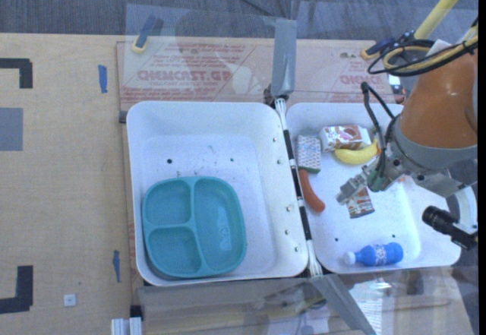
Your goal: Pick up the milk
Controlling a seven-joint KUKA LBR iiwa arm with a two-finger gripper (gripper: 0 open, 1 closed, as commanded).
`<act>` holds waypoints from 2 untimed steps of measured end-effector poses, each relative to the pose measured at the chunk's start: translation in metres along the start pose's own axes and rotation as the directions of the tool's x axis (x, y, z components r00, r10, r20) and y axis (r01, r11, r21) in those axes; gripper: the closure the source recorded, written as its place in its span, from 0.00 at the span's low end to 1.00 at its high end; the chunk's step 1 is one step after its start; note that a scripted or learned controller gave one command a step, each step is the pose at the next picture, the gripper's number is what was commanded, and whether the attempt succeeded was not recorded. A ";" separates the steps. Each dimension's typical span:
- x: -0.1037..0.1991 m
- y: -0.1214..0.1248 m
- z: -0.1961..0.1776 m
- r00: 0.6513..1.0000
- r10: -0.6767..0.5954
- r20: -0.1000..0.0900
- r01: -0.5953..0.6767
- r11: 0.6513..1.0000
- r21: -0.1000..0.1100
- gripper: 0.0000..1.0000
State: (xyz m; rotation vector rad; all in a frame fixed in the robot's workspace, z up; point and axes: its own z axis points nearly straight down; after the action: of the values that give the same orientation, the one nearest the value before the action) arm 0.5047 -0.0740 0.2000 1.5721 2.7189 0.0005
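The hand (357, 188) is hanging low over the middle of the right bin (425, 246), reaching in from the right. Whether its tips are spread or pressed together cannot be told here; they are blurring into the small brown-and-white packet (361, 204) just below them.

The milk looks to be the small carton (342, 136) with red and white print, lying on its side near the far wall of the right bin, touching the banana (357, 153) in front of it. Nothing is showing between the hand's tips, so the carton is not yet being lifted, and the pick appears not to have begun.

What is left, by my judgement, is the whole grasp: the hand is sitting nearer than the carton, close to the packet and well apart from the blue bottle (374, 254). The left bin (152, 128) is carrying a teal divided plate (194, 227).
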 end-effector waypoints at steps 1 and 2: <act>0.005 -0.024 0.015 0.993 -0.117 -0.002 0.117 0.993 0.001 1.00; 0.031 -0.011 0.015 0.960 -0.281 -0.002 0.281 0.960 0.000 1.00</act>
State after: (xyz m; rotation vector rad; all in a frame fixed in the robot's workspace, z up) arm 0.4798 -0.0530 0.1847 1.1714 2.9157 0.0010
